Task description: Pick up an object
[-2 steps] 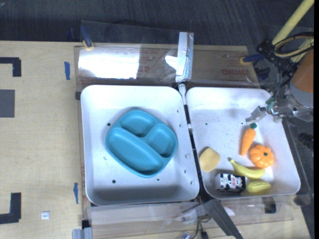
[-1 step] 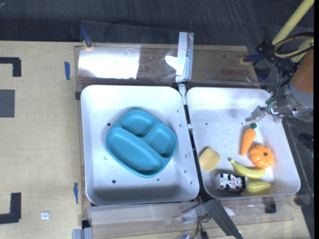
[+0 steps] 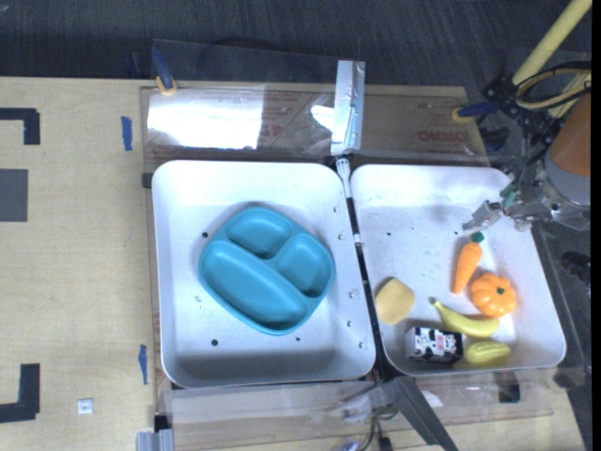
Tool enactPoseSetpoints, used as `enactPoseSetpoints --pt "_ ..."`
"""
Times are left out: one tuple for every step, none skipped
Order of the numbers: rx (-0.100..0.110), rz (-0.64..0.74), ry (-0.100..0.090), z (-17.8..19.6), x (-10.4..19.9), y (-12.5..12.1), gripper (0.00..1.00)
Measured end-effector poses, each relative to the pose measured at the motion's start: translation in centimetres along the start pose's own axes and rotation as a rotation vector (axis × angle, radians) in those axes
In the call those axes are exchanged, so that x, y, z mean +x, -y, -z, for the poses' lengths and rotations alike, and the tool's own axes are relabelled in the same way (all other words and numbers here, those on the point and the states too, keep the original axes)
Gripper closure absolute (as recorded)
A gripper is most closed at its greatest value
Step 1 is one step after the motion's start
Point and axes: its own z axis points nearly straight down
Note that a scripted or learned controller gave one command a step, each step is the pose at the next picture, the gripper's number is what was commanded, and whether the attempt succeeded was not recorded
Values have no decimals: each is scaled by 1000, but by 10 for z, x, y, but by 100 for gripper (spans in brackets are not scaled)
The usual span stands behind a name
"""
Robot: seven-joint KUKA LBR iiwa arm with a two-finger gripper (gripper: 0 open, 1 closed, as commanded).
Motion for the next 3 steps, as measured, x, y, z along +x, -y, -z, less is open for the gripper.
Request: enactPoseSetpoints --pt "-5 59 4 -1 0 -1 0" --pt "44 107 -22 -28 11 17 0" --pt "44 -9 -18 -49 36 39 0"
